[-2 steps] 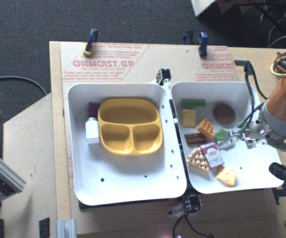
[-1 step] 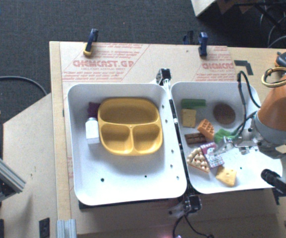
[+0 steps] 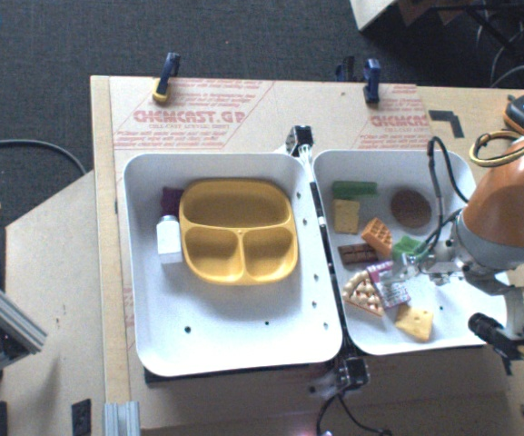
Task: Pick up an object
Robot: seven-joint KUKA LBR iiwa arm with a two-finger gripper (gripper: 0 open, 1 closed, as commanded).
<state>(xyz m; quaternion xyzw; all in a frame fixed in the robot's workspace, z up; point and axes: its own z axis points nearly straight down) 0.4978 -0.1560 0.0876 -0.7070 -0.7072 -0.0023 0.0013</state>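
Note:
The right bin [image 3: 457, 330] holds several toy foods: a green block [image 3: 354, 189], a yellow cheese square [image 3: 347, 215], a brown cookie [image 3: 410, 208], a waffle [image 3: 378, 236], a chocolate bar [image 3: 357, 253], a pizza slice [image 3: 363, 292] and a cheese wedge [image 3: 414, 322]. My gripper [image 3: 405, 269] reaches in from the right and hangs low over the middle of this bin. It is beside a green piece [image 3: 408, 245] and above a small crinkled pink-and-silver item [image 3: 391, 289]. Nothing is clearly held.
The left bin [image 3: 143, 271] carries a yellow divided tray [image 3: 238, 230], a white bottle [image 3: 169, 239] and a dark purple item [image 3: 172, 195]. The arm's orange band [image 3: 509, 209] and grey wrist [image 3: 490, 248] overhang the right bin's right side. Clamps [image 3: 165, 77] sit at the bench's back edge.

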